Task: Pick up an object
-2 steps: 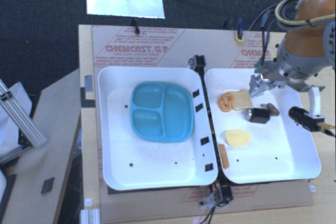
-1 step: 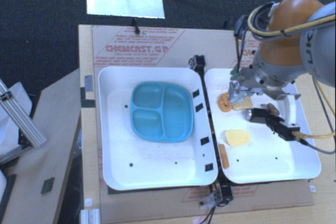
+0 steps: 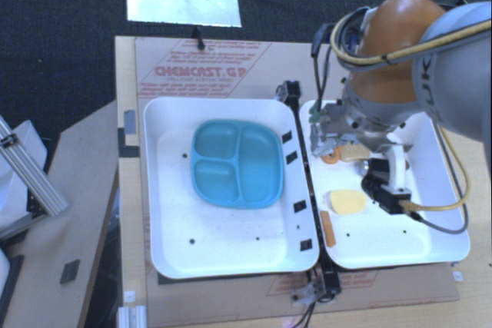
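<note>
My gripper hangs low over the upper left part of the right bin, under the grey arm and its orange band. Right below it lie a small orange piece and a tan piece, partly hidden by the gripper body. I cannot see whether either one is touched. A yellow wedge-shaped piece lies nearer the front, apart from the gripper. A thin orange stick rests along the bin's left wall.
The left bin holds a blue divided plate at its middle. A black divider with clips runs between the bins. A black cable end and a yellow hose hang over the right bin.
</note>
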Controlling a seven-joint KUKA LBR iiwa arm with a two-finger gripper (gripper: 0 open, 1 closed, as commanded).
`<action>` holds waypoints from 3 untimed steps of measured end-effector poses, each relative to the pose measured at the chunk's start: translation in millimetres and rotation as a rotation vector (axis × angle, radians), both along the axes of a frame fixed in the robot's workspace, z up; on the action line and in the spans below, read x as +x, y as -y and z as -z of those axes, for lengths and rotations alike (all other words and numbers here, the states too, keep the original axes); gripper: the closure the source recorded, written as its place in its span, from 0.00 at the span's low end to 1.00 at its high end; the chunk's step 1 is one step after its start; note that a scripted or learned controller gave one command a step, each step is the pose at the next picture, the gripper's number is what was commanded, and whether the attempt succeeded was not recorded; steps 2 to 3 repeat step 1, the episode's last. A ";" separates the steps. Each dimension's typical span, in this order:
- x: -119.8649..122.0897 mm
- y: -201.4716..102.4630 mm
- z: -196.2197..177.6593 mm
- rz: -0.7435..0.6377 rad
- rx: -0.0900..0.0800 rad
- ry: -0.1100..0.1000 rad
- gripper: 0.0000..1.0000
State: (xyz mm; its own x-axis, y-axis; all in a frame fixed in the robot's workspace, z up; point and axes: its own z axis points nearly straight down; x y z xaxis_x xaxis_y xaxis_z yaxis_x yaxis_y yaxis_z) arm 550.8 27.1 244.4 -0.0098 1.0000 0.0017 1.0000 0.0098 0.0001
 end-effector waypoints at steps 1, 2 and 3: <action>-14.2 -48.9 18.0 0.000 0.000 -0.001 1.00; -14.2 -48.9 18.0 0.000 0.000 -0.001 1.00; -14.2 -48.9 18.0 0.000 0.000 -0.001 1.00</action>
